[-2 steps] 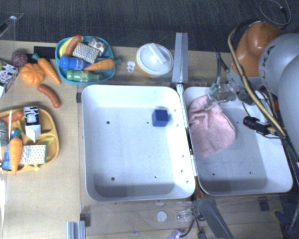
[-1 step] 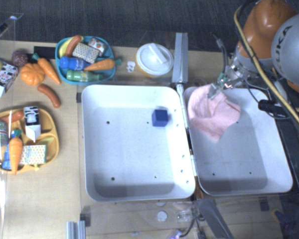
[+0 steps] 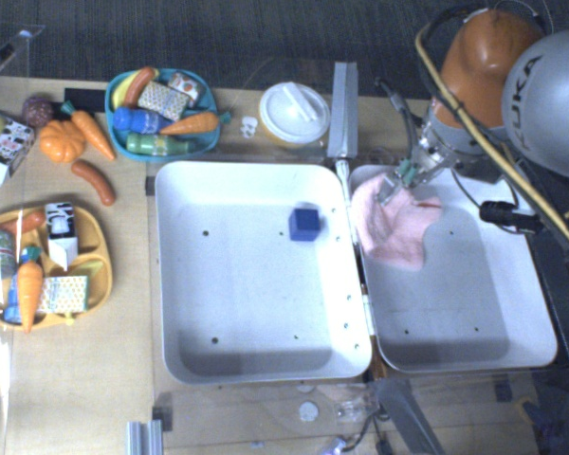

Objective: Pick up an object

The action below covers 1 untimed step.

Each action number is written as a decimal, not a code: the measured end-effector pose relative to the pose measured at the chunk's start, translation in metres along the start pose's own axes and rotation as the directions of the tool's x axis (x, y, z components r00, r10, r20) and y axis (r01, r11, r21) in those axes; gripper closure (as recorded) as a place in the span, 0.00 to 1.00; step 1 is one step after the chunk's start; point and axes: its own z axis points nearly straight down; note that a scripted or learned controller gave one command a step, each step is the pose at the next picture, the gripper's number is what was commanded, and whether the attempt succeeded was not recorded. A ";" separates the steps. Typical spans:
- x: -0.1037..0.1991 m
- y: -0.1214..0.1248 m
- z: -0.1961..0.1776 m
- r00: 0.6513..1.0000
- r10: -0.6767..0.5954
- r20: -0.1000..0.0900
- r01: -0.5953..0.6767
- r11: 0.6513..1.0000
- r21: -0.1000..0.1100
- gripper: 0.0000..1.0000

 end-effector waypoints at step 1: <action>-0.029 0.004 -0.017 0.956 -0.294 0.003 0.294 0.956 -0.002 1.00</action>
